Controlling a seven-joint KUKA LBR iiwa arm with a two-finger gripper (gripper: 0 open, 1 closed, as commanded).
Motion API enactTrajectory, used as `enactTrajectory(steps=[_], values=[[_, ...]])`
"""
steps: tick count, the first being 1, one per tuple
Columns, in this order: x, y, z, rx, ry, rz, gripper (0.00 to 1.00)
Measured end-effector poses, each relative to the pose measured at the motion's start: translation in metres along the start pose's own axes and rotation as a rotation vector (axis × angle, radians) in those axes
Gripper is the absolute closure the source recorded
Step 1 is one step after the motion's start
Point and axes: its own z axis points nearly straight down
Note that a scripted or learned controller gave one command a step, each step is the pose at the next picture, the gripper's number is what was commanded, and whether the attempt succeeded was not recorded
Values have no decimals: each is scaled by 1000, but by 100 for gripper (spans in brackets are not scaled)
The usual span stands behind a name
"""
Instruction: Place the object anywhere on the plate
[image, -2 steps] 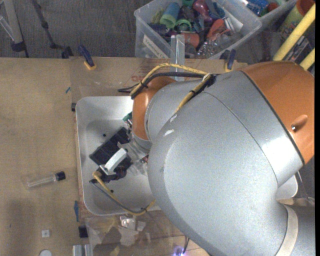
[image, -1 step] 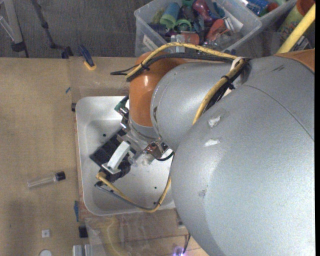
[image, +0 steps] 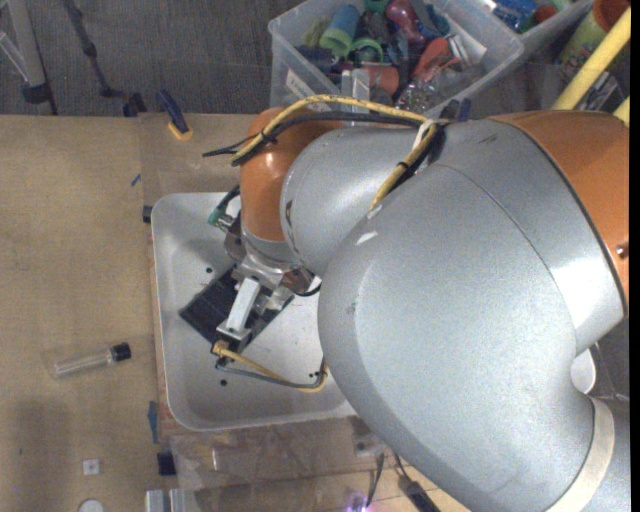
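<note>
My gripper (image: 226, 330) hangs low over the floor of the left white bin (image: 178, 250), pointing down and to the left from the orange wrist band (image: 262, 190). A dark flat shape (image: 204, 306) lies right against the gripper's left side; I cannot tell whether it is part of the gripper or a separate thing. A yellow cable (image: 268, 372) loops across the bin floor under the gripper. The big grey arm (image: 450, 300) covers the right half of the bin and everything to its right.
A small clear tube with a black cap (image: 90, 358) lies on the wooden bench left of the bin. A blue clamp (image: 178, 124) sits at the bench's back edge. A clear tub of colourful items (image: 395, 45) stands behind the bin.
</note>
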Motion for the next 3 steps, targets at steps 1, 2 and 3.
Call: enactTrajectory(steps=[1, 2, 3], values=[[24, 31, 16, -9, 12, -85, 100], [6, 7, -35, 0, 1, 73, 100], [32, 47, -9, 0, 1, 47, 100]])
